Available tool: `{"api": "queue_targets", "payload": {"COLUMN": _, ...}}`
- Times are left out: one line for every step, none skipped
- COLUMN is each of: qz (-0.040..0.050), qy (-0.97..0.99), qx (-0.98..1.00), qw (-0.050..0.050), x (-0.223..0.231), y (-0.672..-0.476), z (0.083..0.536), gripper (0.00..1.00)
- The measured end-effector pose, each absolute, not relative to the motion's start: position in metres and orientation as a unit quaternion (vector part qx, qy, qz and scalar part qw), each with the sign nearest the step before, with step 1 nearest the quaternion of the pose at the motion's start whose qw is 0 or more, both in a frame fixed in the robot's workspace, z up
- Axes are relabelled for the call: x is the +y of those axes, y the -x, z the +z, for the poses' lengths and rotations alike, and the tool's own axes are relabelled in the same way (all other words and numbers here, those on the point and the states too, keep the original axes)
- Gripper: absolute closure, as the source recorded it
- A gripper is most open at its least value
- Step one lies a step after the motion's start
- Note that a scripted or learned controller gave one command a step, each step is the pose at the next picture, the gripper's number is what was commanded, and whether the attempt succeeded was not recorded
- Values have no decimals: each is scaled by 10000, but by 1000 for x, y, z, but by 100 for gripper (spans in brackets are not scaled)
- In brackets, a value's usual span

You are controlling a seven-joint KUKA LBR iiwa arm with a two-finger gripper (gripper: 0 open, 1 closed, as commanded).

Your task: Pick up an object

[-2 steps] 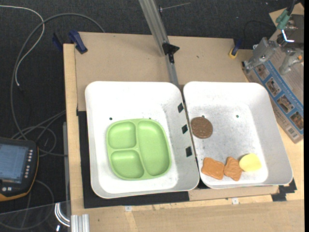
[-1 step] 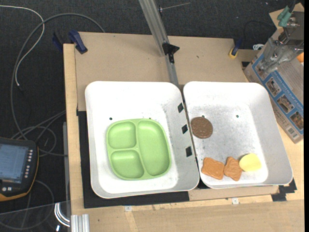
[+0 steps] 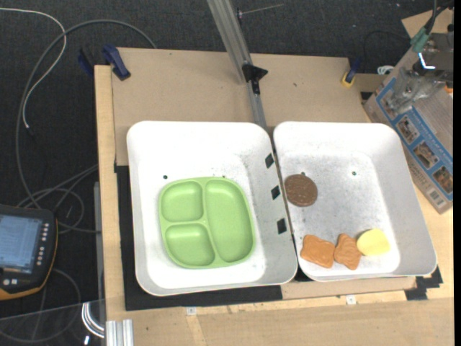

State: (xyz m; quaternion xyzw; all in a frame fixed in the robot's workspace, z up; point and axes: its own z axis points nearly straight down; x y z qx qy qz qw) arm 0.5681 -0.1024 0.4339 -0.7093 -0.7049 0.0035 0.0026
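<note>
Two white bins sit side by side on the bench (image 3: 180, 85).

The left bin (image 3: 144, 143) has one thing in it: a green divided plate (image 3: 207, 222) with three compartments, lying flat toward 6 o'clock in that bin.

The right bin (image 3: 392, 146) holds four small pickable items:
- One brown round disc (image 3: 300, 190), out at 9 o'clock in the bin near the left wall and well apart from the rest.
- Two orange-brown toast-looking pieces down at 6 o'clock, the left piece (image 3: 318, 251) and the right piece (image 3: 347, 251), just beside each other.
- One yellow lump (image 3: 373, 242) at about 5 o'clock, right up against the second toast piece. Can't tell exactly what it is.

Three little black clips (image 3: 274, 192) run along the seam between the bins. One aluminium bar (image 3: 227, 20) slants down from 12 o'clock to the back of that seam.

What looks like the gripper (image 3: 426, 60) is way up at 2 o'clock in the frame, off the bins and well apart from everything in them. It's blurry, so I can't tell if it's released or clenched, and I see nothing in it.

Also one blue box (image 3: 418, 143) at the right edge and one handheld screen unit (image 3: 25, 249) at 8 o'clock.
</note>
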Motion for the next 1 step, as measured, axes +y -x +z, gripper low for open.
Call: {"api": "queue_targets", "payload": {"qz": 27, "qy": 7076, "qx": -7066, "qw": 36, "x": -112, "y": -617, "z": 283, "gripper": 100}}
